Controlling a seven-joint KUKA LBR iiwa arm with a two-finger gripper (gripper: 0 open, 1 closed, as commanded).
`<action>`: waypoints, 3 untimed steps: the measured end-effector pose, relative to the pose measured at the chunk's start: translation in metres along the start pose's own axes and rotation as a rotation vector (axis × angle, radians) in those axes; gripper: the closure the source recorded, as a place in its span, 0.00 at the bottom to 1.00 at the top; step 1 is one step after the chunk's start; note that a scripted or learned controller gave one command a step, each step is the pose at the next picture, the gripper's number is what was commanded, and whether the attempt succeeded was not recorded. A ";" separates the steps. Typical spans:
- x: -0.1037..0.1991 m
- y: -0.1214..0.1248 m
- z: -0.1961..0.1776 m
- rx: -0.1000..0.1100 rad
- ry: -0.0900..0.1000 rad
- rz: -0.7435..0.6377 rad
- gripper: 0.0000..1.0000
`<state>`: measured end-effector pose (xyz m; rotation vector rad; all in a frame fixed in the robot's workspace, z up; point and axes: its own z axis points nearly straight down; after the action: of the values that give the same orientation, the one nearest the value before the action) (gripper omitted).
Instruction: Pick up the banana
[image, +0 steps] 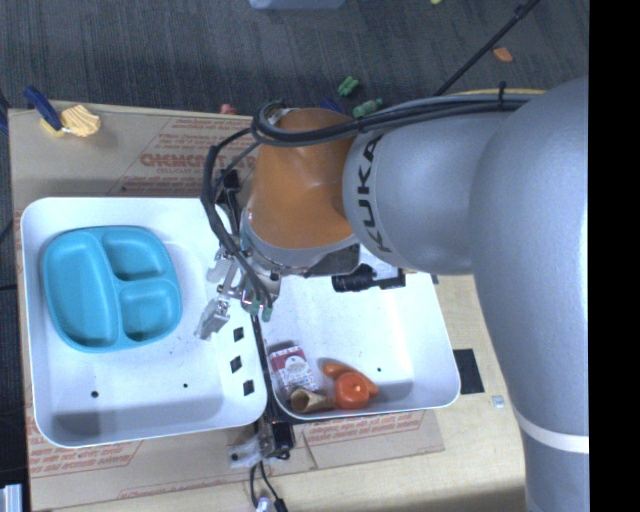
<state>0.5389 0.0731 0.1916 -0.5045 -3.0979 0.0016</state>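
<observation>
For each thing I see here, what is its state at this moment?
blue tray: lying flat in the left bin, compartments facing up.
gripper: over the divide between the bins, holding nothing.
orange fruit: resting at the right bin's near edge.
red-and-white packet: lying flat beside it.
right bin: partly covered by the arm.
</observation>
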 end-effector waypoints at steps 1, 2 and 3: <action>-0.001 0.000 -0.010 0.001 -0.001 -0.002 1.00; -0.002 0.001 -0.021 0.001 -0.002 -0.005 1.00; -0.003 0.001 -0.031 0.001 -0.003 -0.008 1.00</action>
<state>0.5419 0.0735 0.2229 -0.4927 -3.1030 0.0045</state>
